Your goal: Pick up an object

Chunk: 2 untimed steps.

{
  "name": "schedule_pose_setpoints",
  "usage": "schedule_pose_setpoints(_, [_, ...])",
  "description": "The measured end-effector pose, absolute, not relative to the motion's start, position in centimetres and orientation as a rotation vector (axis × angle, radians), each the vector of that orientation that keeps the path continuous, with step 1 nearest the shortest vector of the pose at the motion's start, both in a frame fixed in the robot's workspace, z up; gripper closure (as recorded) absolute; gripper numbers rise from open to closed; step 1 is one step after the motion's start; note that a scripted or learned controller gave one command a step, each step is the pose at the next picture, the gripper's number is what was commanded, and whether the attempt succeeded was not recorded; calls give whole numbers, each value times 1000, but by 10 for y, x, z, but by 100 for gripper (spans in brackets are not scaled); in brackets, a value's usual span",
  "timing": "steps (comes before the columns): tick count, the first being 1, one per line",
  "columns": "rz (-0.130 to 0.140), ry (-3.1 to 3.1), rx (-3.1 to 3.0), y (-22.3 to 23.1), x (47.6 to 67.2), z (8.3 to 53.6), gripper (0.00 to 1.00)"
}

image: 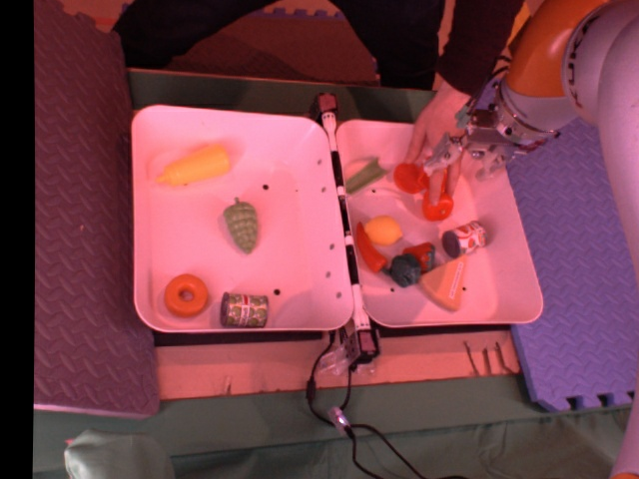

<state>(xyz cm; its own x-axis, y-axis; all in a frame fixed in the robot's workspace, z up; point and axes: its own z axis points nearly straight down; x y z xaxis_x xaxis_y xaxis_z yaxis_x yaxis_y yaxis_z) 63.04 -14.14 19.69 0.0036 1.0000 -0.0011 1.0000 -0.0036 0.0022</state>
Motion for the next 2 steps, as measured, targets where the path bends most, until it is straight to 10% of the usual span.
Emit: schedule_pose_setpoints(2, [-5, 2219, 2226, -134, 635, 148, 0])
